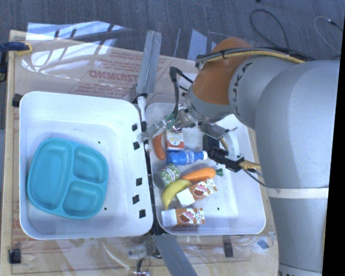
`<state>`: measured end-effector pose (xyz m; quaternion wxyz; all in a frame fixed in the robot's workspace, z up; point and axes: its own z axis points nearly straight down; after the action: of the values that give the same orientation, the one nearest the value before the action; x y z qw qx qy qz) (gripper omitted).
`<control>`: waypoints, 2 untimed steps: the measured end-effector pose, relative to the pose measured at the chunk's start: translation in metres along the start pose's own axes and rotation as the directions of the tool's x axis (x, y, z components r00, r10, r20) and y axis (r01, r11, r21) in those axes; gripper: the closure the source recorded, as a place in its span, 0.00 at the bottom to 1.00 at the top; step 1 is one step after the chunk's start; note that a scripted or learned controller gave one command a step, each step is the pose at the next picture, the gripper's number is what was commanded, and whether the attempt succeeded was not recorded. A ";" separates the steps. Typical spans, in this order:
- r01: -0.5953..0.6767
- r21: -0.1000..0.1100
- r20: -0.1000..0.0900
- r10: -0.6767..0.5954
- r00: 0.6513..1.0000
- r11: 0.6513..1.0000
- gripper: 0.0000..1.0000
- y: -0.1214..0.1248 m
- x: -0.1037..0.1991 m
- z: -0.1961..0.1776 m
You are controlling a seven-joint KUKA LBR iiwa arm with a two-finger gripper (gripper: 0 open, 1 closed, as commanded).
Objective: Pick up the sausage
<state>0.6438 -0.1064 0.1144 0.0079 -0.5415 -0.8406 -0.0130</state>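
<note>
The sausage (158, 146), short and reddish orange, lies against the left wall of the right bin (246, 216), near its far end. My gripper (165, 129) hangs just above the sausage's far end, partly hidden by the wrist and cables. A small red and white carton (174, 141) sits right beside the sausage, under the gripper.
Packed close in the right bin are a blue bottle (186, 157), a carrot (198, 174), a banana (174, 191), a green can (168, 175) and two more cartons (203, 189) (183, 216). The left bin (126, 118) holds a blue divided plate (68, 178).
</note>
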 end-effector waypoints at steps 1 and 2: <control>0.107 -0.005 0.005 -0.107 0.994 0.994 0.00 0.005 -0.002 0.000; 0.194 0.007 -0.013 -0.194 0.981 0.981 0.00 0.014 -0.008 0.001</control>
<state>0.6595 -0.1079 0.1136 0.0140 -0.4570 -0.8893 -0.0134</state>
